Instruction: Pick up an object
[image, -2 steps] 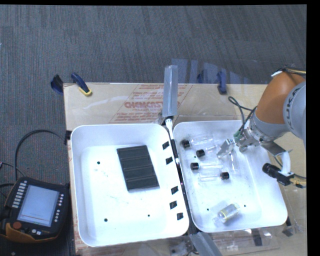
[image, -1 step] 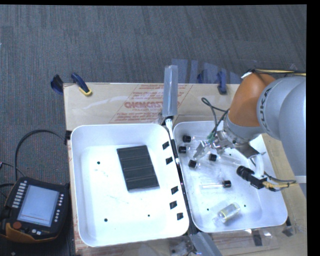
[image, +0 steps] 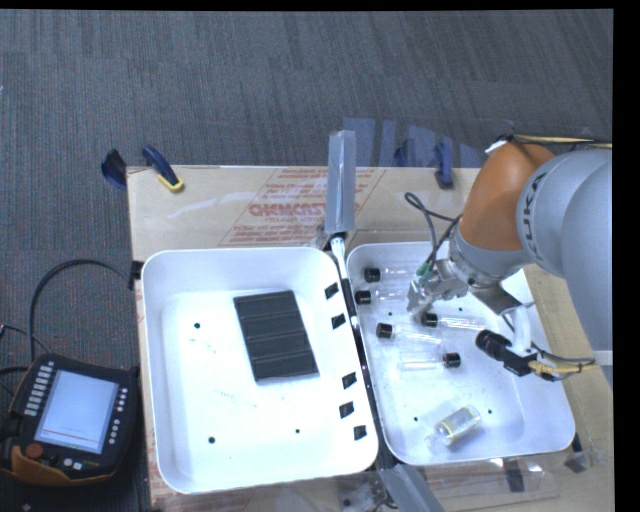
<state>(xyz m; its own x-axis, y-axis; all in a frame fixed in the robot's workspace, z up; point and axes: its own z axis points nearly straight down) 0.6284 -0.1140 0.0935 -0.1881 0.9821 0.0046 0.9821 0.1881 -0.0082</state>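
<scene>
The right bin holds several small clear vials with black caps, such as one near its far left corner, one further forward and one near the middle. A small clear jar with a pale yellowish inside lies towards the front. My gripper hangs low over the vials in the far half of this bin, right by a black-capped vial. Nothing is visibly held. A dark ribbed rectangular slab lies flat in the left bin.
A divider with black clips separates the two bins. A grey upright post stands behind them. A teach pendant sits off the bench at the left. Blue clamps grip the bench's far edge.
</scene>
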